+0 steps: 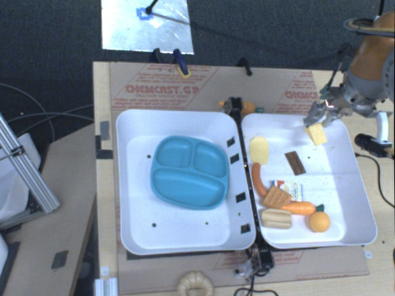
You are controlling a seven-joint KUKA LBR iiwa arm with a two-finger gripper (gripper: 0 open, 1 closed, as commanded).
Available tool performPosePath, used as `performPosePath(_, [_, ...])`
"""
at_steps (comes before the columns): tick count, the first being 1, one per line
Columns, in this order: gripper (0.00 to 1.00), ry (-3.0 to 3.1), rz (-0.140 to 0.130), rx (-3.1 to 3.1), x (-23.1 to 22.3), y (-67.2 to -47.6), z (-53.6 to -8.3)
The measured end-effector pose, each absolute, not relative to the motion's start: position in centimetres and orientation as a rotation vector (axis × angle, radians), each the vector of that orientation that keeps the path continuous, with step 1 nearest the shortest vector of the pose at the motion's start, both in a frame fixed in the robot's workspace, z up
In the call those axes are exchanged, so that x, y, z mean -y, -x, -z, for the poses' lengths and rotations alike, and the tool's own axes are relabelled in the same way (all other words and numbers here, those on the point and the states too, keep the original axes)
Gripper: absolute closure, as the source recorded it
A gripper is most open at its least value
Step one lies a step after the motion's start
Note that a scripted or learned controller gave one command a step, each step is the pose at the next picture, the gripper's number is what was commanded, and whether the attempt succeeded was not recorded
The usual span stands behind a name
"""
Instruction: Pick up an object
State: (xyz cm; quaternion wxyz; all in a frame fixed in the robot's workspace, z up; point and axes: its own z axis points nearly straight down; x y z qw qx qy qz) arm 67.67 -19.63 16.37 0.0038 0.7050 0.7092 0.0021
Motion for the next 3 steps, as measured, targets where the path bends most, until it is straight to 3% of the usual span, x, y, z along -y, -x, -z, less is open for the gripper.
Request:
performPosePath(1, [1.0, -2.208, -0.007, -2.222, 19.9, -68.2, -22.9])
performPosePath(2, [1.0, -2.211, -0.003, -2.226, 19.8, -68.3, -22.5])
performPosePath(3, [1.0, -2.216, -0.001, -2.229, 16.4, -63.9, -21.7])
